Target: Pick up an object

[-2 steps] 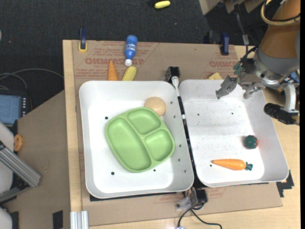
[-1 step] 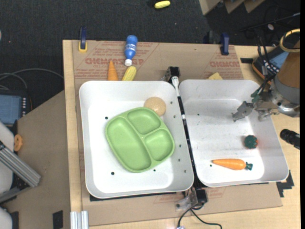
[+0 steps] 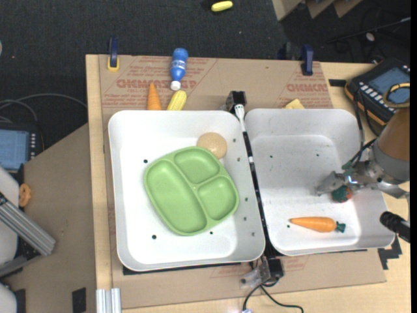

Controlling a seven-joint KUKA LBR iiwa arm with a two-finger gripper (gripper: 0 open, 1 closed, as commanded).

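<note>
An orange toy carrot [image 3: 314,224] with a green top lies near the front of the right bin [image 3: 293,135]. A small dark green and red object [image 3: 340,193] sits at the bin's right side. My gripper [image 3: 337,185] is low over the right bin, directly at that small object, which is partly covered by it. The arm [image 3: 391,150] reaches in from the right. In the left bin [image 3: 130,175] lies a green divided plate [image 3: 190,189], with a tan round piece [image 3: 212,143] at its far edge.
Behind the left bin, on the cardboard, lie a blue and white bottle [image 3: 178,67], a yellow corn cob [image 3: 176,100] and an orange cone-shaped piece [image 3: 153,98]. A black clip [image 3: 236,100] sits between the bins. A handheld controller [image 3: 384,90] rests at the far right.
</note>
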